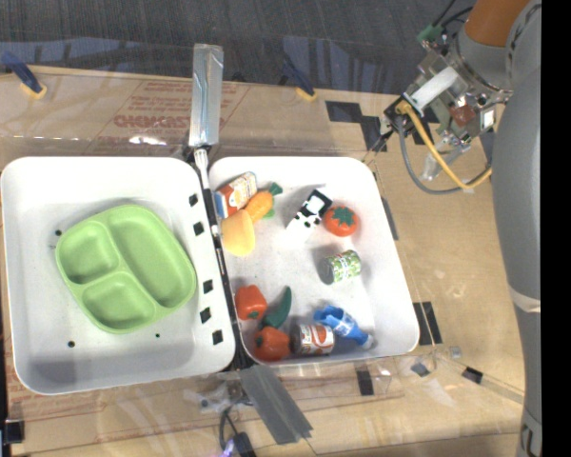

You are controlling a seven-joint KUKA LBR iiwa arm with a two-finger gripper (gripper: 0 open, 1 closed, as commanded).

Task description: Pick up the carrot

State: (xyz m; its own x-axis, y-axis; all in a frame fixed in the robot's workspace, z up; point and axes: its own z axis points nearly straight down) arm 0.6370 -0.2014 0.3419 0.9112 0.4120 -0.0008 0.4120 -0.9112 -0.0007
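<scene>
Bench (pixel 457 284) with two bins (pixel 38 255)

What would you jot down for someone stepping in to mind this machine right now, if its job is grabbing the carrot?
Gripper: up past the far right corner of the right bin, above the bench, nothing seen in it. Whether its fingers are open or shut is not clear.
Carrot: lying in the right bin near its far left corner, beside a small can and touching a yellow toy.
Also there: tomato, green can, red pepper. The left bin holds a green divided plate.
Done: nothing yet; carrot not picked.
Left: reach across to the carrot, grip it, lift.
</scene>
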